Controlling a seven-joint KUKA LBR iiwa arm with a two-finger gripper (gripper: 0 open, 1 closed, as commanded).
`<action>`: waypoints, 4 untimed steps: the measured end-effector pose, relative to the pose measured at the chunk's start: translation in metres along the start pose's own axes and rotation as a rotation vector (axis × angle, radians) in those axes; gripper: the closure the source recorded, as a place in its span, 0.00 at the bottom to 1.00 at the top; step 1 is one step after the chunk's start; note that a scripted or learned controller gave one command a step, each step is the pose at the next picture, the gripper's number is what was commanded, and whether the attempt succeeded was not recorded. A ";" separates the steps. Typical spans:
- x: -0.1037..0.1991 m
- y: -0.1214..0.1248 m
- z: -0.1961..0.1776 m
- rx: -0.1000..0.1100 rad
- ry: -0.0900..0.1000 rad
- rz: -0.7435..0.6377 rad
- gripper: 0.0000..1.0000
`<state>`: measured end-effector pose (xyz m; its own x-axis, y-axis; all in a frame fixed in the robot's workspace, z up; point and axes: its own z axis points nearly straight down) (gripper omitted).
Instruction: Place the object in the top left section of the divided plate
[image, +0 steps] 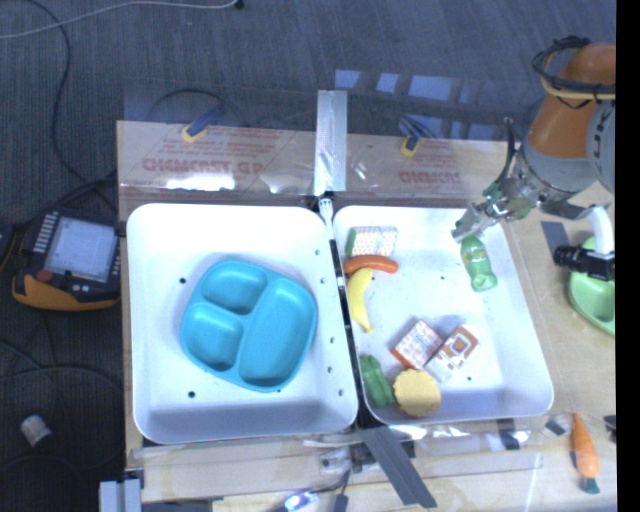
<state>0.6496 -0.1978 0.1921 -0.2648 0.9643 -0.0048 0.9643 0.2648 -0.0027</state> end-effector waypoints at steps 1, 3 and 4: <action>0.070 -0.062 0.056 0.001 0.006 0.089 1.00; 0.169 -0.092 0.006 0.004 0.007 0.305 1.00; 0.131 -0.054 0.009 0.000 0.004 -0.034 1.00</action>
<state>0.5626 -0.0862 0.1829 -0.2973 0.9548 -0.0008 0.9548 0.2973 -0.0029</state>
